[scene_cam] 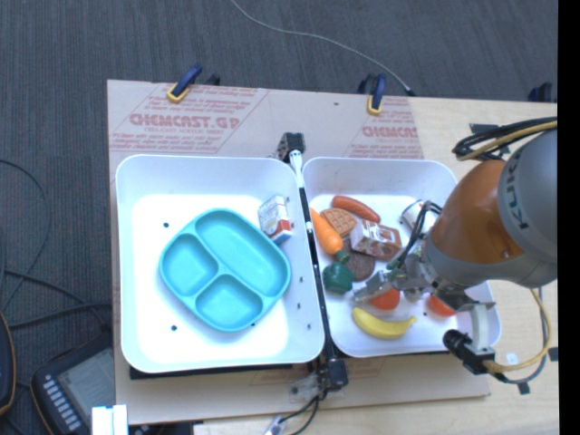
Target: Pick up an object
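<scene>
I reach in from the right, my grey arm with its orange band hanging over the right bin [444, 172]. My gripper [388, 284] sits low in that bin among the toy food, its metal fingers pointing left. The wrist covers most of it, so I cannot tell whether it is spread or closed, nor whether anything sits between the tips.

Right at the tips lies a small red-orange piece [386, 300], perhaps a tomato, though it is half hidden under me. Just below it rests a yellow banana [383, 323], lying across the bin's near side. To the left of my tips a dark green pepper [337, 276] sits close to the dividing wall, and above it an orange carrot [327, 233] lies at a slant. A red sausage [355, 208] lies near the far wall, with a brown waffle-like piece [341, 220] touching it from below. A small printed packet [376, 238] lies just above my gripper, and a dark round patty [362, 265] sits beside the pepper. Another red piece [440, 306] peeks out beneath my wrist on the right.

In the left bin [136, 243] a blue divided plate [225, 269] lies flat, and a small carton [275, 217] stands near that bin's right wall, just beside the plate's corner.
</scene>
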`<action>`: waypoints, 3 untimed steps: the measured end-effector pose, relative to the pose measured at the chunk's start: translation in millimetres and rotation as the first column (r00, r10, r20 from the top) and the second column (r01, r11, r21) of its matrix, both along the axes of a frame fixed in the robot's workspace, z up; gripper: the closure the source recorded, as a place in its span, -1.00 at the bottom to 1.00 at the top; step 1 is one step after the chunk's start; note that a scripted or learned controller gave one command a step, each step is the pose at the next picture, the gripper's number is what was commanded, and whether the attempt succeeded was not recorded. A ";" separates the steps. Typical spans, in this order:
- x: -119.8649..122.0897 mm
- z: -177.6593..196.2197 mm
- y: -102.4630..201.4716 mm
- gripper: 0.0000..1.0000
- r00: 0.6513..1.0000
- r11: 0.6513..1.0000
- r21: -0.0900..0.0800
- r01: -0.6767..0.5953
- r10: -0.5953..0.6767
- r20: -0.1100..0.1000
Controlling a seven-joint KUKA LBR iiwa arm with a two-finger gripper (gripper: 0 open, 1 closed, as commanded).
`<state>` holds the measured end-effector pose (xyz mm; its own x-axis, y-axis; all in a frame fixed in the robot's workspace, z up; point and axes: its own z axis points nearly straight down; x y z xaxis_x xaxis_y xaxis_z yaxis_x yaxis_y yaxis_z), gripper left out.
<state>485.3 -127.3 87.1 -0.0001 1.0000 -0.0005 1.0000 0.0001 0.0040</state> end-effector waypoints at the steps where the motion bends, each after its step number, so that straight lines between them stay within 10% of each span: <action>1: 0.9 11.1 -0.4 1.00 1.000 1.000 0.000 0.001 -0.001 0.002; 2: -1.3 97.3 79.8 1.00 1.000 1.000 0.001 -0.001 0.001 -0.004; 3: -1.1 106.4 79.4 1.00 1.000 1.000 0.001 -0.001 0.001 -0.006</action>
